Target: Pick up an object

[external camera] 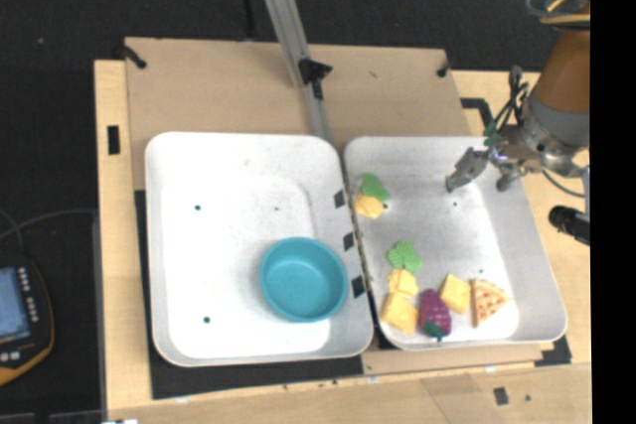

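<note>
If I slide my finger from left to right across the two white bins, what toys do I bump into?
Round blue plastic bowl → yellow toy corn with green leaves → purple toy grapes → toy pizza slice.

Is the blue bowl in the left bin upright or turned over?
Upright. The blue bowl rests in the left bin with its opening facing up: its rim and inner floor show.

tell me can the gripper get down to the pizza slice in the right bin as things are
Probably yes. The gripper hangs over the right bin's far end, with bare bin floor between it and the pizza slice. The yellow block beside the slice may crowd one finger.
</note>
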Motion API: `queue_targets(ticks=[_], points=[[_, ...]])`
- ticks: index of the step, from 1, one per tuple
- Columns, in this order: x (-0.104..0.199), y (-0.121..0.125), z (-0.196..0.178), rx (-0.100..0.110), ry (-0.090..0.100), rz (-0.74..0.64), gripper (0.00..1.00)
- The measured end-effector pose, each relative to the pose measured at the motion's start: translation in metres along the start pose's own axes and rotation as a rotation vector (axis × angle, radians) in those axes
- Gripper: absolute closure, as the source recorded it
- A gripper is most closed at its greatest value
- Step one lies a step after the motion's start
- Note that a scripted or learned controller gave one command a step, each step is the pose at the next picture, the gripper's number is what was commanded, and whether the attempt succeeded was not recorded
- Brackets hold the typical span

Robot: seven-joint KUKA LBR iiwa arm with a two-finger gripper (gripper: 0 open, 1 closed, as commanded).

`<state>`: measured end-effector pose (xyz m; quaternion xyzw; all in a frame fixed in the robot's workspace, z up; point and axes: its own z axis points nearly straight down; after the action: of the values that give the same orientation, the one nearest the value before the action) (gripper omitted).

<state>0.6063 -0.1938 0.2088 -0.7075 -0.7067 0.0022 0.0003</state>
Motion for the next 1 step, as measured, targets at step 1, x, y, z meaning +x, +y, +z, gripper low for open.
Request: queue_targets(ticks=[1], points=[[0.0035, -0.0052, 0.043, -0.002, 0.001, 0.0, 0.0]])
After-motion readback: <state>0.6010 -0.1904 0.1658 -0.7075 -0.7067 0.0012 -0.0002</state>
